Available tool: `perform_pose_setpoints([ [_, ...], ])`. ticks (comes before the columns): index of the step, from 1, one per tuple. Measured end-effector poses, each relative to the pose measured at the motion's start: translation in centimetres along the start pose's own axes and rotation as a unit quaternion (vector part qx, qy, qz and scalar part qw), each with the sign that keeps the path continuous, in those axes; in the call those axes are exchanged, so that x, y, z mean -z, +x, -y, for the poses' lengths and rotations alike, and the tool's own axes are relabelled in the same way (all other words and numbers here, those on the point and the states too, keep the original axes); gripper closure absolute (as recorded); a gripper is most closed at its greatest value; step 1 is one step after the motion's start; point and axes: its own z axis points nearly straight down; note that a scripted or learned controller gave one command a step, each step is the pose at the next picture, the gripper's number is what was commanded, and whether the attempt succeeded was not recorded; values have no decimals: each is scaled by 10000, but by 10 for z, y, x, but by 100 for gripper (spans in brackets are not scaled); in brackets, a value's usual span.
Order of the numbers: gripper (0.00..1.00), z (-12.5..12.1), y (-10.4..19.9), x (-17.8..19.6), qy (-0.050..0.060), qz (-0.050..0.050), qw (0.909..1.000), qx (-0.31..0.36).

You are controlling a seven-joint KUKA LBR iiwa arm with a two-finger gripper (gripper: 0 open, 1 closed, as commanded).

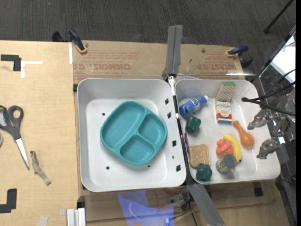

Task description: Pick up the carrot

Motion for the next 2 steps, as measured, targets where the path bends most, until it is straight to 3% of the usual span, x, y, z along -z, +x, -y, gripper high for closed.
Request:
perform_pose_setpoints([
  [1, 0, 16, -40, -86, 1, 5, 9998, 179],
  [2, 0, 29, -110, -129, 34, 80, 9997, 242],
])
